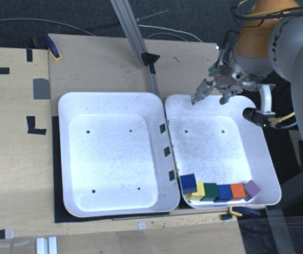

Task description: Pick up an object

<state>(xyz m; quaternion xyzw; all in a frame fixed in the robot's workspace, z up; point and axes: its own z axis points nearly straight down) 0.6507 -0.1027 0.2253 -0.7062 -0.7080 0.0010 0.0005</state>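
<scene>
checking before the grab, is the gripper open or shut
Open: the gripper hangs over the far rim of the right bin with its two fingers spread apart and nothing between them.

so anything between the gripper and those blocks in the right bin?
Nothing visible. The gripper sits over the far rim of the right bin; the blocks line its near wall, with bare floor between.

Legible text, one item: on the grey casing of my arm (292,41), at the frame's right edge above the right bin's far corner, dark letters, cut off by the frame, that seem to begin "KU". I can read no other labels, numbers or signs anywhere on the bench.
</scene>
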